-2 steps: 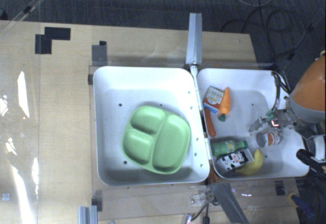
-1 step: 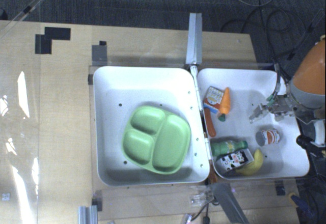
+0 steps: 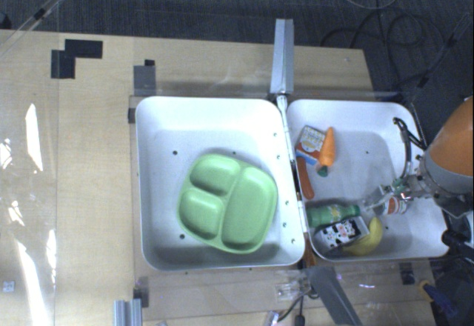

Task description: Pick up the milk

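Observation:
The milk (image 3: 342, 230) is a small black-and-white carton lying on its side near the front edge of the right bin (image 3: 370, 118). It rests between a green bottle (image 3: 333, 212) and a yellow banana (image 3: 368, 238). My gripper (image 3: 392, 197) hangs low over the right side of this bin, to the right of the carton and slightly behind it, apart from it. The arm's orange band (image 3: 453, 141) sits at the frame's right edge.
An orange carrot (image 3: 326, 149), a small printed box (image 3: 310, 141) and a red stick-like item (image 3: 304, 180) lie at the back left of the right bin. A green divided plate (image 3: 228, 202) lies in the left bin (image 3: 159, 169).

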You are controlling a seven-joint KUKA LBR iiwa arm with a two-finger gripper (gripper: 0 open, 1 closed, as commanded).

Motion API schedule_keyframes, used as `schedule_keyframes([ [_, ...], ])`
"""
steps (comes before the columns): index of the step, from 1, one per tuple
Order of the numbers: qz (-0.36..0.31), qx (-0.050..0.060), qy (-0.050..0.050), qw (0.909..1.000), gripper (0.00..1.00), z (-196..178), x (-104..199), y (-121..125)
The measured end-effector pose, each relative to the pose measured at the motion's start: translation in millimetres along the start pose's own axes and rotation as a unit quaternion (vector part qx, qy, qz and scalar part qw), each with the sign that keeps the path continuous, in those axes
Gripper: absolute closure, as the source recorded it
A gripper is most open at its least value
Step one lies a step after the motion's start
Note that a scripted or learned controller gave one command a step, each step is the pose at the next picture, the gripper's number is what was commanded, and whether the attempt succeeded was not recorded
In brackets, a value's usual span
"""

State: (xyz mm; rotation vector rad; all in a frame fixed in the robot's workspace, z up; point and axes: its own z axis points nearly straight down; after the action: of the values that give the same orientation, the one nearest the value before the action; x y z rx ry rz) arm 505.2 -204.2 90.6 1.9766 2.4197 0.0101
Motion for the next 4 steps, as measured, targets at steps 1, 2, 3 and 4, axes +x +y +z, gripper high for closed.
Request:
schedule_keyframes([
  [1, -0.072, -0.002, 0.001, 0.9974, 0.00, -0.7, 85.8, 6.6],
  [2, -0.160, 0.002, 0.004, 0.9871, 0.00, -96.3, 143.0, 35.1],
  [3, -0.177, 0.001, 0.001, 0.9842, 0.00, -159.2, 78.9, 3.2],
  [4, -0.228, 0.004, 0.005, 0.9736, 0.00, -11.7, 96.3, 2.8],
])
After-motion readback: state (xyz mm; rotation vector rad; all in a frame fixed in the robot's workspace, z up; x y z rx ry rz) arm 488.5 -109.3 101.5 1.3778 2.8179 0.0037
